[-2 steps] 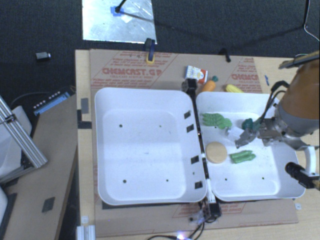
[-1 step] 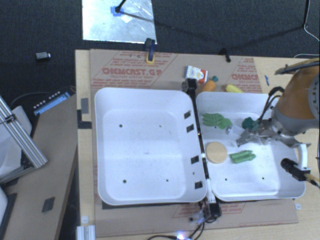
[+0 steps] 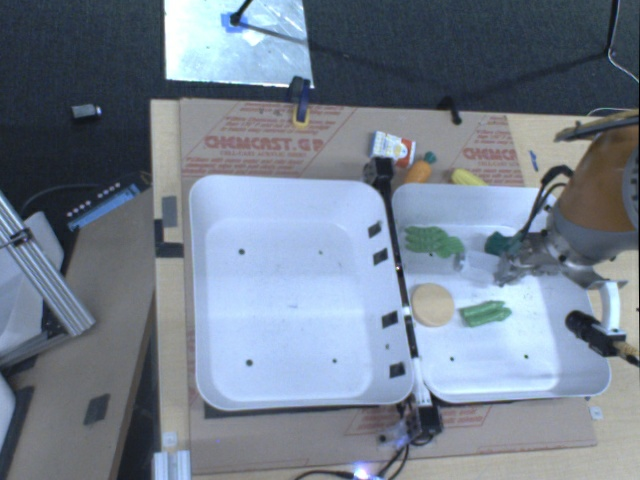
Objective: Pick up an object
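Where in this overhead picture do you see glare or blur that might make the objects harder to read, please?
In the camera view, the shiny sheet on the floor glares brightly; the white bins are evenly lit with soft shadows; the gripper looks slightly blurred beside the dark green object, while the tan disc and green pieces stay readable.

Two white bins sit side by side — the left bin (image 3: 285,298) and the right bin (image 3: 500,363). In the right one I count four things: a leafy green piece (image 3: 432,239), a darker green piece (image 3: 499,242), a tan round disc (image 3: 433,304), and a green pod-like piece (image 3: 485,314).
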`<state>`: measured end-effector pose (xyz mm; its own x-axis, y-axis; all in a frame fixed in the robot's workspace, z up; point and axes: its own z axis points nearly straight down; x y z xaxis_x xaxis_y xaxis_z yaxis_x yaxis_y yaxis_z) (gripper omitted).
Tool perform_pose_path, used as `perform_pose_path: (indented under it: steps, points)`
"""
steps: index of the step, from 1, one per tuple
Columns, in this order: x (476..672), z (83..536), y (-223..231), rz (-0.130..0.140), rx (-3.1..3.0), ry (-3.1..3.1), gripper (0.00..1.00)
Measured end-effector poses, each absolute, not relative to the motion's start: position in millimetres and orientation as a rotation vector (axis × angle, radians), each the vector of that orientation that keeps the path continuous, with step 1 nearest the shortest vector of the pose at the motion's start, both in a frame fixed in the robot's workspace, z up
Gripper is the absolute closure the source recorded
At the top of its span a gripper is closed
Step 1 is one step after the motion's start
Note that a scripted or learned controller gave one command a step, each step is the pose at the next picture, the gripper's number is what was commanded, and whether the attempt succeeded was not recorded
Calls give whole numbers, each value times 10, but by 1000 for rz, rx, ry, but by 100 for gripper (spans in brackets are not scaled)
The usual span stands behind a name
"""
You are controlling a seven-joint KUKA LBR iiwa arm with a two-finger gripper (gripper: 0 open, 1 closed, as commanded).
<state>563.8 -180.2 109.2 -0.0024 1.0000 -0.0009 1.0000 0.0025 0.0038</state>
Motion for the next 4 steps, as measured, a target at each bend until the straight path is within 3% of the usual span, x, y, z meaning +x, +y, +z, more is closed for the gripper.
perform_pose_path:
  steps: [1, 2, 3, 4]
  points:
    - [6195, 841, -1253, 4, 2207, 2230, 100]
    - [6693, 3262, -1123, 21, 2199, 2217, 100]
    - [6699, 4180, -512, 17, 2202, 2227, 100]
    - [6536, 4768, 218, 14, 2204, 2232, 100]
